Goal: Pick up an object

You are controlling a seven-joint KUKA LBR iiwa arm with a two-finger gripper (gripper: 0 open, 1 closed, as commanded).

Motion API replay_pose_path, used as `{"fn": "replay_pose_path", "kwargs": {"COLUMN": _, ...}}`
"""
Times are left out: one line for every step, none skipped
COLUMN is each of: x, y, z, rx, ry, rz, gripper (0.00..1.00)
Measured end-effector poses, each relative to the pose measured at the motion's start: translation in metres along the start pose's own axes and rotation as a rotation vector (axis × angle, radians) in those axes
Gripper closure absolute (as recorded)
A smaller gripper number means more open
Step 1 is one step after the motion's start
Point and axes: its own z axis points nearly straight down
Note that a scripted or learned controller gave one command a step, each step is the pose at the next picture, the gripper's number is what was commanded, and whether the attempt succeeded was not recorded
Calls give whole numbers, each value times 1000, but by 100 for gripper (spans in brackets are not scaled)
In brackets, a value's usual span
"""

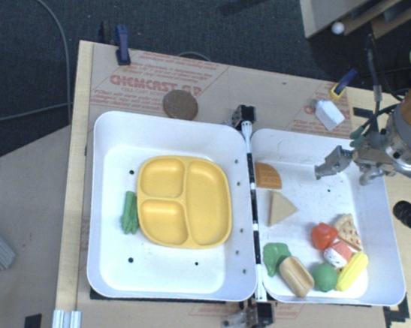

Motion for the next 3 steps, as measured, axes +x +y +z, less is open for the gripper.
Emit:
{"fn": "replay_pose_path", "kwargs": {"x": 3, "y": -55, "z": 144, "rx": 4, "ry": 1, "rz": 1, "gripper": 0}}
{"fn": "replay_pose_path", "kwargs": {"x": 1, "y": -97, "z": 155, "rx": 0, "ry": 2, "rz": 0, "gripper": 0}}
{"fn": "replay_pose_path", "kwargs": {"x": 2, "y": -95, "z": 144, "rx": -3, "ry": 1, "rz": 1, "gripper": 100}}
